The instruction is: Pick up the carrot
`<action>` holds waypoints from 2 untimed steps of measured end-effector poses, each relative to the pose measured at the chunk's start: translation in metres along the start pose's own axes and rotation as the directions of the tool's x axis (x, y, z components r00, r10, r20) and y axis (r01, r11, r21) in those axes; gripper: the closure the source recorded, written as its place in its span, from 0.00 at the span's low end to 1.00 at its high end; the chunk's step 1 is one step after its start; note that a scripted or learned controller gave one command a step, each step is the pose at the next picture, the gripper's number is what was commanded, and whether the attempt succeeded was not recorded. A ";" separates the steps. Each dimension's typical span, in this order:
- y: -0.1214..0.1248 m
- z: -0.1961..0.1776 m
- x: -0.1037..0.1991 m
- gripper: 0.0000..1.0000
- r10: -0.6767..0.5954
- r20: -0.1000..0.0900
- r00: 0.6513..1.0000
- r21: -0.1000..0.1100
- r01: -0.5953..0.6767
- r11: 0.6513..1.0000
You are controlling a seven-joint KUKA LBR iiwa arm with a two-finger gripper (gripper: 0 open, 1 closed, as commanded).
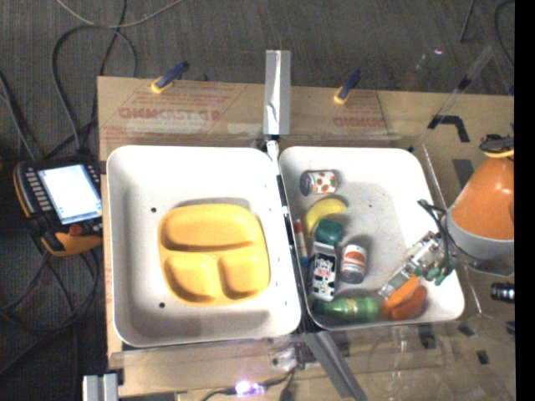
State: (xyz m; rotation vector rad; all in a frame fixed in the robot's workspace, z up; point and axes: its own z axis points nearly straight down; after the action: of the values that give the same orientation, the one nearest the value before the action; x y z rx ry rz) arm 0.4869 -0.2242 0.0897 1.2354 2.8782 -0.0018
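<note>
The carrot [408, 302], short and orange, lies in the front right corner of the right bin [389, 170]. My gripper [396, 286] slants down from the right, and its tip sits right at the carrot's upper left end. The grey wrist with green parts [429, 259] is just above it, and the orange band [491, 197] rises at the right edge. The carrot rests on the bin floor.
A green cucumber-like item [347, 308] lies left of the carrot. Further left and back are a red-and-white can [354, 261], a small carton [323, 276], a green block [329, 230], a yellow fruit [321, 210] and a tin [320, 181]. The left bin [134, 224] holds a yellow divided plate [216, 251].
</note>
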 end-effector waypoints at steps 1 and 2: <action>0.003 -0.011 -0.001 1.00 -0.001 0.007 1.000 -0.005 0.001 1.000; 0.048 -0.131 0.044 1.00 0.464 -0.006 0.886 0.009 -0.464 0.886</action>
State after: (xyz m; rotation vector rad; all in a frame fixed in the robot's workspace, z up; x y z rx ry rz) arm 0.4904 -0.1587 0.2203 1.8933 2.5087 -0.0039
